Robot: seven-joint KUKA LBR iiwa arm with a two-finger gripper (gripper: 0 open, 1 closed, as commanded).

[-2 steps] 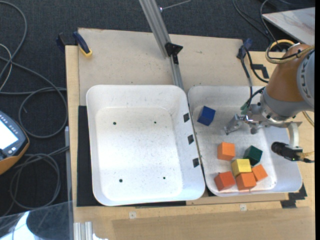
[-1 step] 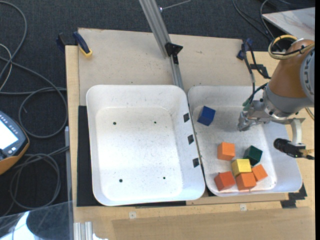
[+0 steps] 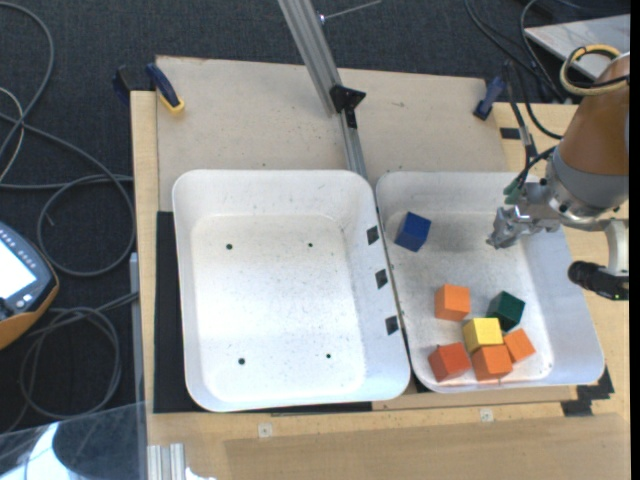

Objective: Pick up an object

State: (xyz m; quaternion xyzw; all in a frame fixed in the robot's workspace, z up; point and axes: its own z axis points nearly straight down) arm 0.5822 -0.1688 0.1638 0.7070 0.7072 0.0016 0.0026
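You've nothing picked yet: the gripper (image 3: pixel 507 230) hangs at centre right over the right bin (image 3: pixel 570 313), finger state unclear, blocks (image 3: pixel 482 340) untouched

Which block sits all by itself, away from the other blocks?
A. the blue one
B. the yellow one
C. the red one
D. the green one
A: the blue block lies alone near the top of the right bin, while the yellow block, green block and red block crowd together with the orange ones at the bottom.
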